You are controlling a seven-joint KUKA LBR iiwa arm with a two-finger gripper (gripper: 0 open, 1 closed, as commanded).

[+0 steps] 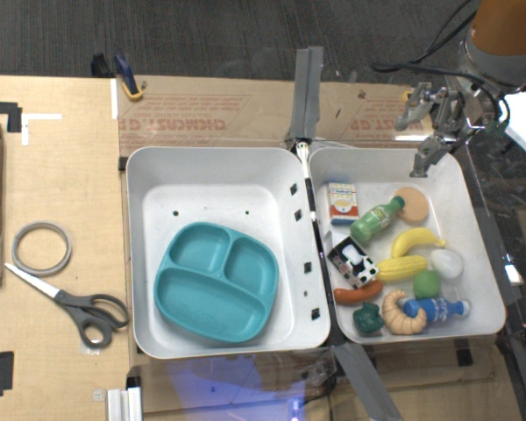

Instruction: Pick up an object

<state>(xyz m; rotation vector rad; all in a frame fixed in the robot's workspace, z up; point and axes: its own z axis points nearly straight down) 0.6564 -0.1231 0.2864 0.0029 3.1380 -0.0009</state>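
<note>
The right bin (473, 202) holds several small items: a white and orange carton (342, 202), a green bottle (377, 220), a tan round piece (413, 203), a banana (417, 239), a corn cob (401, 267), a white egg (447, 262), a green lime (427, 283), a black and white block (354, 263), a red sausage (358, 294), a pretzel (398, 312) and a blue bottle (435, 309). My gripper (414, 145) hangs over the bin's far right corner, above the tan piece. It stands open with nothing between its fingers.
A teal divided plate (216, 281) lies in the left bin (210, 169). On the wooden bench to the left are scissors (77, 306) and a tape roll (42, 246). Cardboard (210, 117) lies behind the bins. Cables hang near the arm at the top right.
</note>
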